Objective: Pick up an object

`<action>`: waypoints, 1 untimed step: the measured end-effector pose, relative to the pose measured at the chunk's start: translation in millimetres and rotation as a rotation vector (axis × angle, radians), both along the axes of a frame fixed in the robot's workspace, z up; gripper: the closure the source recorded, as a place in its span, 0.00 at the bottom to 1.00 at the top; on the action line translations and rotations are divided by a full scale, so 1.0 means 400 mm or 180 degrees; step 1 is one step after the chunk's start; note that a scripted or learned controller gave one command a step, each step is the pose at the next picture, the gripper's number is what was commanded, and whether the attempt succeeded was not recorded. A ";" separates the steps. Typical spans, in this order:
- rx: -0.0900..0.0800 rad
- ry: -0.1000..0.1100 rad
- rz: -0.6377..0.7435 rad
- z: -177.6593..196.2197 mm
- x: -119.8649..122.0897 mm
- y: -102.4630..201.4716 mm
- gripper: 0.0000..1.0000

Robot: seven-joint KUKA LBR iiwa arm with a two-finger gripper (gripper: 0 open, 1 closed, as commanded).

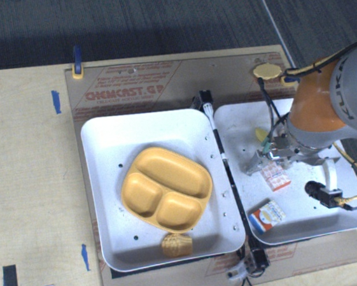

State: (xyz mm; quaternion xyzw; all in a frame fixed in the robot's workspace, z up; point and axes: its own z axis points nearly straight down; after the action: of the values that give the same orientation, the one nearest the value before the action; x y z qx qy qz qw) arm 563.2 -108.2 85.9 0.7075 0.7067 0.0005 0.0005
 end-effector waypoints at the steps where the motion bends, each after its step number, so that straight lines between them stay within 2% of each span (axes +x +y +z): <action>1: -0.0005 -0.0019 -0.0005 0.027 0.004 -0.001 1.00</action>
State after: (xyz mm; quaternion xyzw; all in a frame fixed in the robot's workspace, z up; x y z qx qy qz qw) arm 564.7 -108.5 96.6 0.7081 0.7061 0.0020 0.0032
